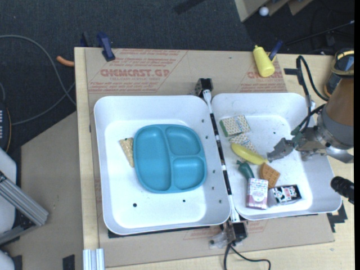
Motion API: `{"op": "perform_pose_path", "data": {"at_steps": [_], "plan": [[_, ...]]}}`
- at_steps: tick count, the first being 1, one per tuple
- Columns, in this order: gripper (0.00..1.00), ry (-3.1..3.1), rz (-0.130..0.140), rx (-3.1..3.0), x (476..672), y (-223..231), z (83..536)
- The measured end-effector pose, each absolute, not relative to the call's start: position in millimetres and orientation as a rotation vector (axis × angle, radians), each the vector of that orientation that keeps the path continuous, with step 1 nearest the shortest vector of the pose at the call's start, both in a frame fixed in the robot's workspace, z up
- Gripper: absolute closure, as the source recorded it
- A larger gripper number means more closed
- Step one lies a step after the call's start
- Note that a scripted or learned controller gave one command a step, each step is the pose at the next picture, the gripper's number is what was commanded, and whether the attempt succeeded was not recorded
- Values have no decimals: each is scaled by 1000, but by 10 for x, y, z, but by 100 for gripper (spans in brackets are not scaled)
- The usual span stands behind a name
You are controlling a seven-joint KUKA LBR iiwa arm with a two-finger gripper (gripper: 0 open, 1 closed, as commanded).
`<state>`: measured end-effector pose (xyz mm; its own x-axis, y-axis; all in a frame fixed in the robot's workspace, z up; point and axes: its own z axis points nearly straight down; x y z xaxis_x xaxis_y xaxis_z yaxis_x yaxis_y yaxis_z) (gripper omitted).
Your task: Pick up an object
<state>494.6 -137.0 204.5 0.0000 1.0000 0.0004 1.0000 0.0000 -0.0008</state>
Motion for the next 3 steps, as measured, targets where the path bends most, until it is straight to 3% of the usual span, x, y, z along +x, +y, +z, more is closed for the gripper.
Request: {"op": "perform_pose_path", "data": {"at_steps": [1, 2, 3], "plan": [[0, -2219, 1, -2220, 4955, -1363, 1129], [0, -2232, -8, -2238, 4862, -1041, 892], [0, -2222, -1, -2223, 4793, -1054, 1031]]}}
